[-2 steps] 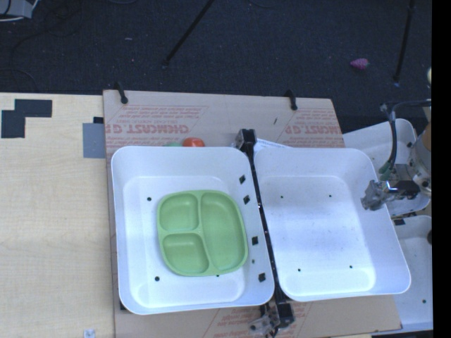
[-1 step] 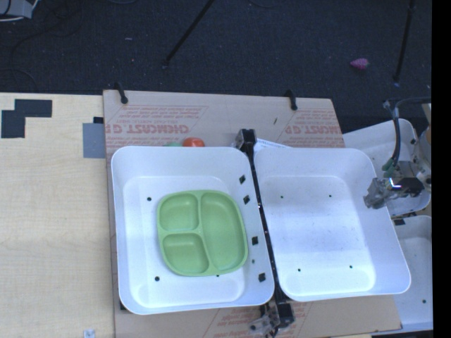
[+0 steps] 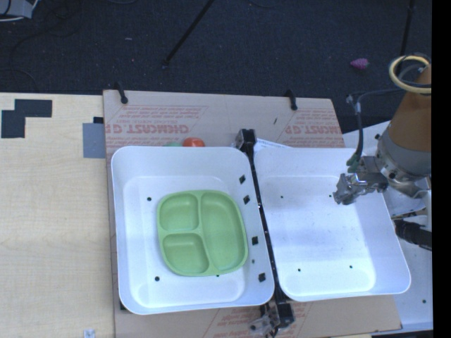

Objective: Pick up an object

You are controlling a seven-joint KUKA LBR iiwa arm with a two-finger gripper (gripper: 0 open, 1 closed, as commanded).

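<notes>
A light green divided plate (image 3: 201, 232) with three compartments lies flat in the left white bin (image 3: 134, 224). My gripper (image 3: 347, 189) hangs over the right part of the right white bin (image 3: 380, 259), well to the right of the plate. Nothing shows between its fingers, and their spread is too small and dark to read.
A small orange-red object (image 3: 193, 143) and a bit of green peek out behind the left bin's back rim. A black divider strip (image 3: 257, 217) runs between the two bins. Cardboard (image 3: 211, 118) lies under the bins, and the wooden benchtop (image 3: 49, 224) stretches to the left.
</notes>
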